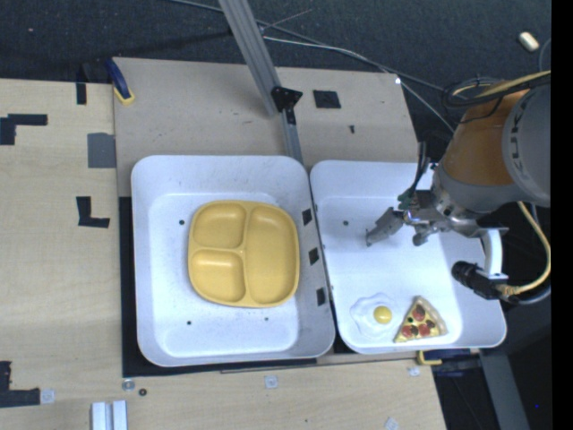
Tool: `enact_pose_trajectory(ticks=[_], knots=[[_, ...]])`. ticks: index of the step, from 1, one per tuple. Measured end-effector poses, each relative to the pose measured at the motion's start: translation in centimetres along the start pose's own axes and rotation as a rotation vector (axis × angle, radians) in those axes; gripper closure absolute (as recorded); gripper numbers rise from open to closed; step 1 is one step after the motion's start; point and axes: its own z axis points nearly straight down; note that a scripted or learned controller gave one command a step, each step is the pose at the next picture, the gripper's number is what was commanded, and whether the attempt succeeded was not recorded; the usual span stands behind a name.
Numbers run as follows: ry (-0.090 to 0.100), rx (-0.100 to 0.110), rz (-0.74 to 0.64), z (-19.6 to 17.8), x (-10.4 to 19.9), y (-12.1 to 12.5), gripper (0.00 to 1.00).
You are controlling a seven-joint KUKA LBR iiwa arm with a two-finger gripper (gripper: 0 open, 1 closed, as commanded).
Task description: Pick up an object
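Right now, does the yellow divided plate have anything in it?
Empty. All three compartments of the yellow plate show bare; the fried egg and pizza slice lie in the other bin.

right bin [345, 183] floor open, fried egg [373, 313] (pizza slice [421, 321] beside) near front wall

The bench [206, 106] is pale wood with dark tape marks along its 9 o'clock side. Two shallow white bins sit on it side by side, touching: the left bin [161, 330] near the centre and the right bin [358, 182] at about 3 o'clock. A blue and yellow clip [120, 81] lies near the bench's 11 o'clock corner. A grey metal pole [255, 47] rises from the 12 o'clock edge.
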Motion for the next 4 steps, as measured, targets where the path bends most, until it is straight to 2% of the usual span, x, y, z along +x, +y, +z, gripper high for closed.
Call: enact_pose_trajectory(ticks=[1,2,3,4], knots=[[0.001,0.001,-0.001,5.8,0.5,-1.0,0.00],[0.002,-0.003,-0.003,4.5,0.6,-0.9,1.00],[-0.001,-0.011,-0.002,-1.6,0.5,-0.2,1.00],[0.000,-0.010,-0.002,-5.8,0.5,0.0,1.00]])
